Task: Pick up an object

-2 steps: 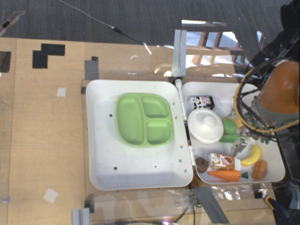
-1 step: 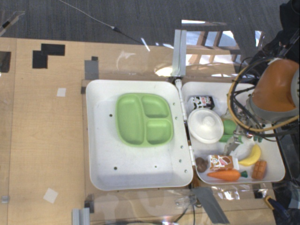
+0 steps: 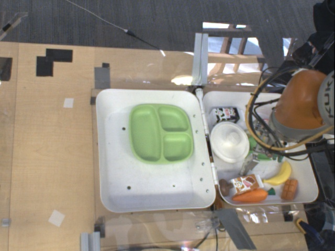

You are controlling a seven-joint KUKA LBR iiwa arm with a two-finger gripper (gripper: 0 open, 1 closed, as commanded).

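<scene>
My claw (image 3: 250, 165) hangs low in the right bin (image 3: 313, 192), down under the orange band (image 3: 298, 106) of my arm. I can see its grey tip, but I cannot tell if it is apart or together, and I see nothing held in it.

Any toy here will do. All the toys sit in this one bin, so that is why my arm is leaning in over it.

The white bowl (image 3: 229, 140) sits just to the left of the claw, almost touching it. It stands open side up. The cow carton (image 3: 226, 114) lies past the bowl, near the far wall.

Just below the claw lies a small box (image 3: 247, 183), and under that the carrot (image 3: 250, 195). I think the carrot is my best pick. It lies flat, long side going left to right, with its green top (image 3: 270, 192) pointing right.

The banana (image 3: 279, 174) is below and to the right of the claw. It curves up to the right. The orange thing (image 3: 289, 189) by it stands more up and down.

The green plate (image 3: 160, 133) lies far to the left, alone in the other bin (image 3: 112, 156).
</scene>
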